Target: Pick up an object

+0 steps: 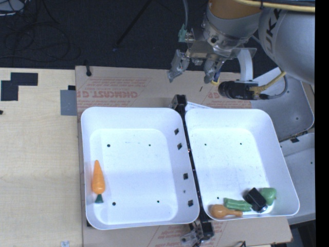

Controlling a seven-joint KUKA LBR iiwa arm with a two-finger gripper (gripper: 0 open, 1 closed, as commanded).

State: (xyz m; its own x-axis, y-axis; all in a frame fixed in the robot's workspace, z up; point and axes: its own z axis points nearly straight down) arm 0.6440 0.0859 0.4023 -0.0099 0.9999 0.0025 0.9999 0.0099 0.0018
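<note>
two shallow white bins sit side by side, the left bin (131, 118) touching the right bin (231, 118) along a black divider strip (186, 158). both rest on a brown cardboard sheet (128, 89) with red lettering, laid over a pale wooden surface (36, 153) that bears dark squares of tape (20, 84). black cables (46, 30) trail across the dark floor beyond.
</note>
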